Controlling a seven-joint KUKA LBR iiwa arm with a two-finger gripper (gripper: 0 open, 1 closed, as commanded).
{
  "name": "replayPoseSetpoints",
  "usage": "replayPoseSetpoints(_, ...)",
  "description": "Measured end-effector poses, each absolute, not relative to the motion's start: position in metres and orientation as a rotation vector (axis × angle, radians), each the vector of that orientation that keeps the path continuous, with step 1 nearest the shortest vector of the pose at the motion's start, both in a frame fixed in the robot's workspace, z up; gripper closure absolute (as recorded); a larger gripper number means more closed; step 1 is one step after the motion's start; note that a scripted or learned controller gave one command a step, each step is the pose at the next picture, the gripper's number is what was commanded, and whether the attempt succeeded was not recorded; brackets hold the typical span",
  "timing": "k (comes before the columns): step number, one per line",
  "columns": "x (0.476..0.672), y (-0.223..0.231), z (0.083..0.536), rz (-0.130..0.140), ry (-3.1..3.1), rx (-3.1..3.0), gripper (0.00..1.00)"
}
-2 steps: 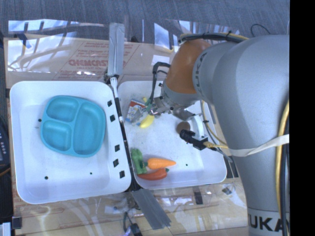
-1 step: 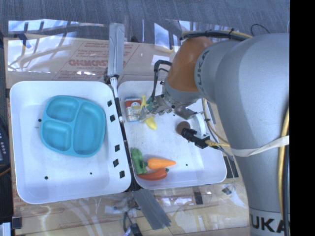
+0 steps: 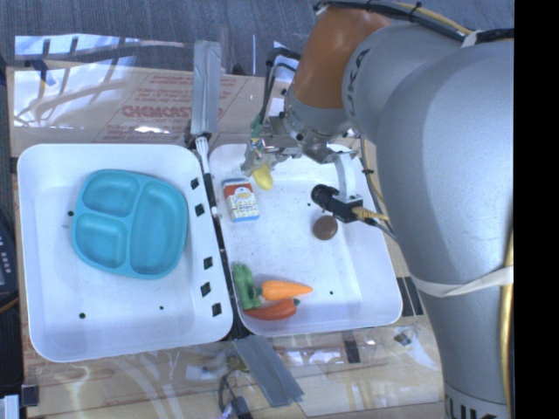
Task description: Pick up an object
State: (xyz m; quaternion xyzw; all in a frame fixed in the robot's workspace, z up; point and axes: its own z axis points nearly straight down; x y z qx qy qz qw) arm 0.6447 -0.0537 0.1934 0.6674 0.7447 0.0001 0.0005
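Toward the upper middle of the frame, the gripper [image 3: 259, 157] hangs over the right bin's [image 3: 371, 273] far left corner, a small yellow object [image 3: 264, 178] just below its tip, perhaps touching; whether the tool is spread or pressed together I cannot tell. Nearby lie a small carton [image 3: 241, 200], a brown ball [image 3: 325, 227] and a carrot [image 3: 284, 290]. The left bin [image 3: 44, 260] holds a blue divided plate [image 3: 131, 222].

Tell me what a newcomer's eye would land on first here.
The big grey arm with its orange band fills the right side, its claw low over the right bin's far end beside something yellow. Next comes the blue divided plate in the left bin, then the carrot near the right bin's front edge.
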Motion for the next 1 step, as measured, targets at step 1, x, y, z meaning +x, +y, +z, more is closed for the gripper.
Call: replayPoseSetpoints(1,0.6570,-0.0445,0.1984,-0.001,2.502,1.898,1.00)
